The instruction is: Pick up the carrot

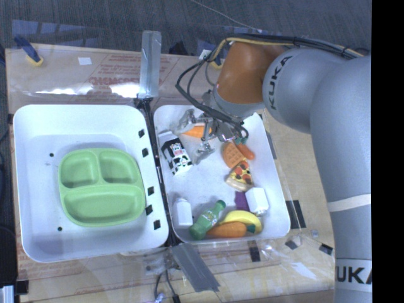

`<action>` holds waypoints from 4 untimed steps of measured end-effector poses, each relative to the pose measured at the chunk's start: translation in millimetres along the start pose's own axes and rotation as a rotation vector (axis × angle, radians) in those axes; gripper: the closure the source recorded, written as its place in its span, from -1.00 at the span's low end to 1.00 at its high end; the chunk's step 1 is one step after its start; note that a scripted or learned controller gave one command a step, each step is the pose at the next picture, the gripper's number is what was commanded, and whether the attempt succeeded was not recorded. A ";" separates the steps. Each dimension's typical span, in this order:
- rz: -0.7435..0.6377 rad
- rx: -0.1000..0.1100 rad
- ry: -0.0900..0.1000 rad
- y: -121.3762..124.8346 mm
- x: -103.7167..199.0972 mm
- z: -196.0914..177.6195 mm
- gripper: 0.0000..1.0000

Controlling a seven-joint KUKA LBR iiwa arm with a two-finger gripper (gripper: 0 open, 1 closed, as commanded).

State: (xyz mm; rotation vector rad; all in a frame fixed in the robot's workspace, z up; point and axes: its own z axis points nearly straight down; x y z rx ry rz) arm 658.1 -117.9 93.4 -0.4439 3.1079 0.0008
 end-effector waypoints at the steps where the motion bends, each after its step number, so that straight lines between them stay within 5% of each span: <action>1: -0.002 0.002 -0.005 0.6 -2.2 -12.4 1.00; 2: -0.030 0.002 -0.001 11.5 65.7 -33.2 1.00; 3: -0.158 0.001 -0.002 41.2 43.6 -62.4 1.00; 4: -0.136 0.001 -0.003 84.9 80.5 -101.3 1.00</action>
